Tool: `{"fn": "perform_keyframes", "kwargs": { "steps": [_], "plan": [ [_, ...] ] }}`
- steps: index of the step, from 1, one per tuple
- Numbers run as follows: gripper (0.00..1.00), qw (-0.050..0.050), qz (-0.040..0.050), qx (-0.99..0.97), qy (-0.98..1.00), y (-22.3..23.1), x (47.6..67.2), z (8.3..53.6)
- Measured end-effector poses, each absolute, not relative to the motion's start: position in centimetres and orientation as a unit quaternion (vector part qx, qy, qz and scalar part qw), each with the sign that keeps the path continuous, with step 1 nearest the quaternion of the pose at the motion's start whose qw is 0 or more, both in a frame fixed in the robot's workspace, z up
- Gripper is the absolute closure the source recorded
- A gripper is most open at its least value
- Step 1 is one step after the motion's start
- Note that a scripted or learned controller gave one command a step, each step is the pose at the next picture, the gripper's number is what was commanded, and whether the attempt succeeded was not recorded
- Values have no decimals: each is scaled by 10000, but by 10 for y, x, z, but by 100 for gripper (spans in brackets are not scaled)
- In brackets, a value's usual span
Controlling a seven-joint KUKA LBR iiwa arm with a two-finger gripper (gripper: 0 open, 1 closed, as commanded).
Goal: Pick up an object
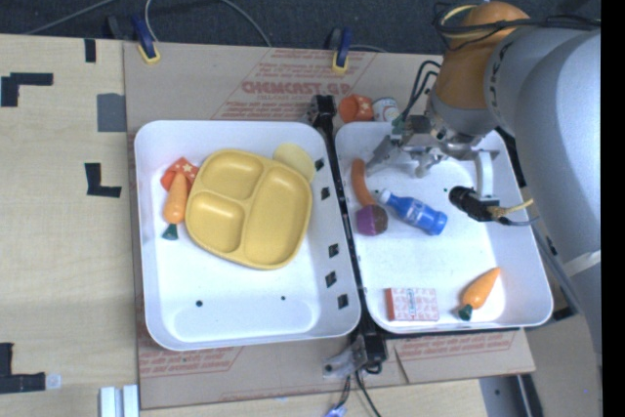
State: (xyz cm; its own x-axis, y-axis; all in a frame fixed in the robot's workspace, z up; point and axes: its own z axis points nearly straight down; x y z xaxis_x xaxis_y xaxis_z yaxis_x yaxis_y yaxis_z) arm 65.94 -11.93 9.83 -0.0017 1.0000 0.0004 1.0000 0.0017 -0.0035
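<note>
- Looking down at a slant, we see a surface [59,210] of pale wood with a cardboard sheet on it, carrying two shallow white bins side by side.
- The left bin [156,308] holds a yellow divided plate [249,207], tilted slightly, taking up most of its upper half.
- Just left of the plate lie a small orange carrot [176,200] and a red strawberry-like toy [179,172], touching each other.
- A pale yellow object [293,157] peeks out from behind the plate's upper right rim; we cannot tell what it is.
- The right bin [430,259] holds several possible things to pick up: a blue bottle [415,212] lying on its side near the middle, a purple round object [370,221] just left of it, and a reddish sausage-shaped toy [360,182] above that.
- Along the right bin's near edge lie a small flat red-and-white packet [412,304] and a second orange carrot [479,291], near each other.
- The grey arm [557,103] with its orange band reaches in from the right, over the right bin's far end.
- The tool [410,154] hangs above the bin floor, just beyond the blue bottle; we see nothing held in it, and we cannot tell how far open it is.
</note>
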Motion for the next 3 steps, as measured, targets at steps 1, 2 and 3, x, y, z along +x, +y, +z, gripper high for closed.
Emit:
{"fn": "perform_keyframes", "kwargs": {
  "steps": [1, 2, 3],
  "plan": [
    [0, -4, -1, -7071, -7071, -103, 578, 86],
    [0, -27, -14, -7070, -7072, -96, 536, 87],
    [100, -33, -12, -7070, -7072, -96, 536, 96]
  ]
}}
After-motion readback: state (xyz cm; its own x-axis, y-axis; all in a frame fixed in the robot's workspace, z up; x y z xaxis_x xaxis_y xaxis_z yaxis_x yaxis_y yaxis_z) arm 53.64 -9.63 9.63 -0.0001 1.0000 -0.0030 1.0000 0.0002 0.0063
